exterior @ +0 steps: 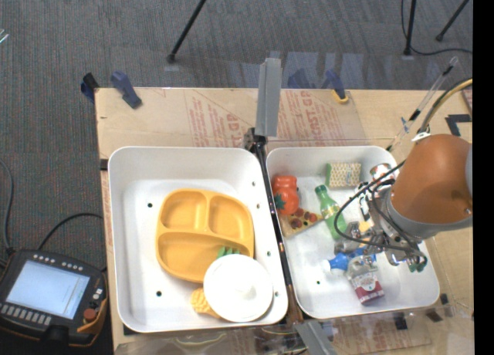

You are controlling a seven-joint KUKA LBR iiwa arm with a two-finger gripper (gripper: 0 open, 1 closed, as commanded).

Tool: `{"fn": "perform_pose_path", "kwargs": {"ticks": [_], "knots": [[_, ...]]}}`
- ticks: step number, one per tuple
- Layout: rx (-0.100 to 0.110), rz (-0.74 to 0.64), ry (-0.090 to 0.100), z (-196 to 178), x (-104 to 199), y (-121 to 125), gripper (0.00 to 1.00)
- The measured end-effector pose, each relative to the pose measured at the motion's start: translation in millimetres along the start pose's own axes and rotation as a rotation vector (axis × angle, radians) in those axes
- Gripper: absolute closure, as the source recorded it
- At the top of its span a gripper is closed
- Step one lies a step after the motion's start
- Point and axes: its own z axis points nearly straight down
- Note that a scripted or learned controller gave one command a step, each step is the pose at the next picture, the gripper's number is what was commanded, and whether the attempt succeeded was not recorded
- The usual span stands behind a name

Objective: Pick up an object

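My gripper (364,245) reaches down into the right bin (401,299), below the orange band (432,180) of the arm. It hovers over or touches a small blue object (342,261) and stands just above a red and white packet (369,289). A green bottle (327,207) lies just to its left. Farther left are an orange pumpkin-like toy (284,194) and a small tan piece with colored bits (301,221). A pale green-edged sponge-like block (343,174) lies near the bin's back wall. The wrist hides whatever is right under it.
The left bin (127,191) holds a yellow divided plate (202,231), a round white lid (238,288) overlapping its near corner, a small green item (226,251) and a yellow waffle-like piece (199,299). A grey post (268,103) stands behind the bins. Cables hang by the wrist.
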Motion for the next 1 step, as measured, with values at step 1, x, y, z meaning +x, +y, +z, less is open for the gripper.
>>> {"fn": "perform_pose_path", "kwargs": {"ticks": [1], "knots": [[0.001,0.436,0.003,3.9,13.1,5.2,1.0]]}}
